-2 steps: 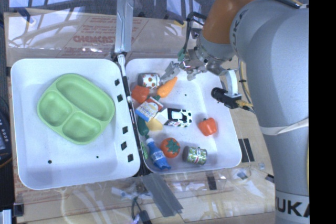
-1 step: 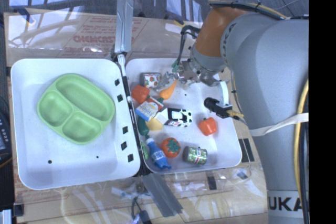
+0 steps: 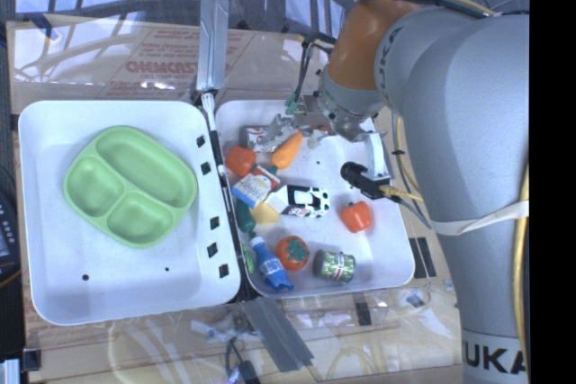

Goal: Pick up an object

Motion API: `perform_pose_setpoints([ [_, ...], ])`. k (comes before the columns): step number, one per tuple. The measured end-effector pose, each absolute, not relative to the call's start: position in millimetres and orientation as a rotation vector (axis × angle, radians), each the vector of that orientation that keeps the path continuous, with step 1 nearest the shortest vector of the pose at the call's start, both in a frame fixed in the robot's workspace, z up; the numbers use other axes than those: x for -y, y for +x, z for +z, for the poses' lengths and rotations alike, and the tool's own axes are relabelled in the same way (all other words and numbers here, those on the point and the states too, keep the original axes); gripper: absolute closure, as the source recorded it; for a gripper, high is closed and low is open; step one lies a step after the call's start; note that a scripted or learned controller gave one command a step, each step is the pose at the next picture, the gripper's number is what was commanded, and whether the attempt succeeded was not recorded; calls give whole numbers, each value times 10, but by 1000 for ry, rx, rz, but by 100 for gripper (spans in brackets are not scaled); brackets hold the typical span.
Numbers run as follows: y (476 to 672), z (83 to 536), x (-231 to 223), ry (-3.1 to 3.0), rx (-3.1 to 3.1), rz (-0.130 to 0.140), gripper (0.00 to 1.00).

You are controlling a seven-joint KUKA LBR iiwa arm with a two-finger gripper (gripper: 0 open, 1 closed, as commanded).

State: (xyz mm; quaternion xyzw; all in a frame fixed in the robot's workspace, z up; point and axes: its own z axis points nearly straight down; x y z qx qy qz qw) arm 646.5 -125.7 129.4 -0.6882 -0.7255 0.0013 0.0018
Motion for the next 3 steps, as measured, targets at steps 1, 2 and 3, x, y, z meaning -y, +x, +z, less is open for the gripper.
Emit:
perform_pose_setpoints([
  [1, 6523, 879, 1746, -2173, 2243, 20, 0],
  [2, 6531, 979, 1734, -2167, 2249, 21, 100],
  [3, 6576, 1868, 1500, -2246, 2198, 0, 100],
])
